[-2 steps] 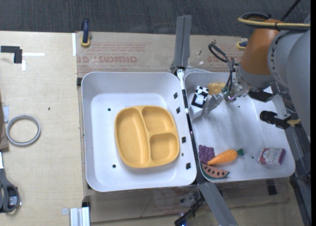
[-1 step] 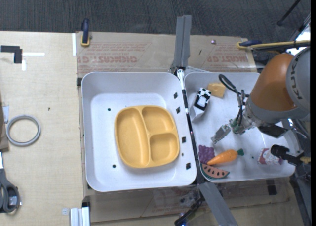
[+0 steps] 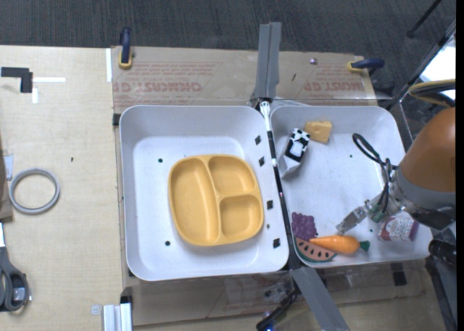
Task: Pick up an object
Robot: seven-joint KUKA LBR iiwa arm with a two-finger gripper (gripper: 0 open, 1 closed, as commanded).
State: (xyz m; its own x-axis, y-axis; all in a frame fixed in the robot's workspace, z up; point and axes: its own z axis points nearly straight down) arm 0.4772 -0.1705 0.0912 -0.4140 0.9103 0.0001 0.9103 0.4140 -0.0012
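We see the gripper low in the right bin, fingers narrowly apart w/ nothing between, just above the carrot. Watermelon slice touches carrot's left end; grapes nearby. Yellow tray sits in left bin.

divided plate in left bin. right bin: cheese wedge at back, carrot and watermelon slice at front, grapes just behind.

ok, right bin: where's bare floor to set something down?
Free: the middle of the right bin, between the cheese wedge and the carrot. Crowded: the near edge, with grapes, watermelon slice, carrot and the gripper.
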